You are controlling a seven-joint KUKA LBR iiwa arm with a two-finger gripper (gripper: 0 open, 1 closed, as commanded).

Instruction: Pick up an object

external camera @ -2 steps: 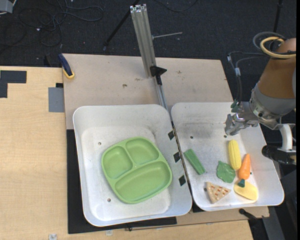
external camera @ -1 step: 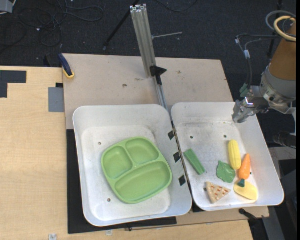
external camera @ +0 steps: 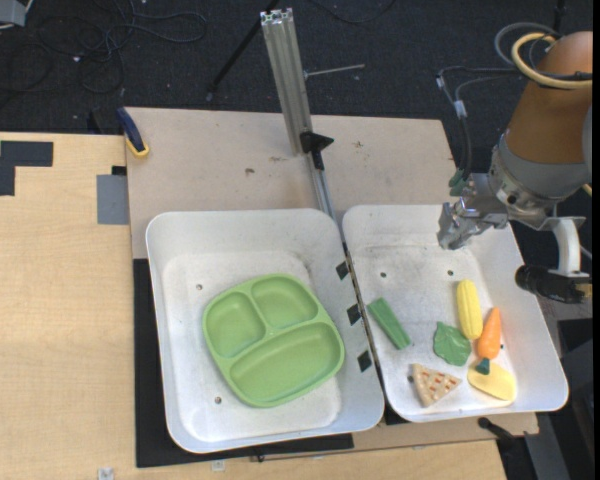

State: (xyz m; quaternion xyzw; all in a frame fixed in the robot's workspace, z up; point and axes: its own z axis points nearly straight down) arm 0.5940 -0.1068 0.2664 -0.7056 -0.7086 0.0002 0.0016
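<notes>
**Arm poised over the right bin, toys grouped below it**

While you watch from above, the pale wooden bench [external camera: 50,298] spreads well to the left of the gripper, bearing two shallow white plastic bins side by side. The left white bin [external camera: 180,258] lies far to the gripper's left and holds a light green plastic plate with three compartments [external camera: 273,339], set at a slant. The right white bin [external camera: 420,268] sits directly under the gripper. The grey arm with its orange band [external camera: 552,108] reaches in from the right, and its two-finger metal gripper [external camera: 458,230] hangs over that bin's far edge; you cannot tell from this view whether it is open or closed, and nothing shows between its tips.

Every pickable object lies nearer the camera than the gripper, none touching it. Just below it stands a yellow toy corn cob [external camera: 469,309], with an orange toy carrot [external camera: 490,333] touching its right side. A flat dark green bar [external camera: 389,323] lies below and to the gripper's left. A crumpled green leafy toy [external camera: 451,344] sits under the corn. Furthest from the gripper lie a tan toy pizza slice [external camera: 433,383] and a yellow wedge-shaped toy [external camera: 493,381].
</notes>
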